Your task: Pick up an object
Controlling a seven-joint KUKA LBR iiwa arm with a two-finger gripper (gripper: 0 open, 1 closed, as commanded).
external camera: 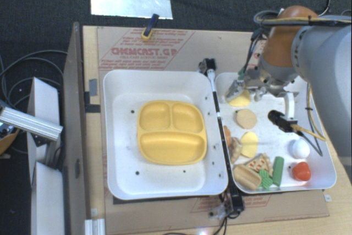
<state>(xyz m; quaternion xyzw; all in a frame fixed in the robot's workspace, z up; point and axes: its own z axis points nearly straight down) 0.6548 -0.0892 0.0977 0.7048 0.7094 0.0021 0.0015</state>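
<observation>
Ribbed green piece [278,170] beside glossy red tomato [301,171]

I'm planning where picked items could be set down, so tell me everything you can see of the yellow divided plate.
The yellow divided plate is a rounded rectangle that looks like matte plastic. It has three wells: two small ones on the far side and one long one nearer the camera. It lies flat and upright near the middle of the left bin, resting on the bin's floor, apart from its walls. Nothing lies in it.
</observation>
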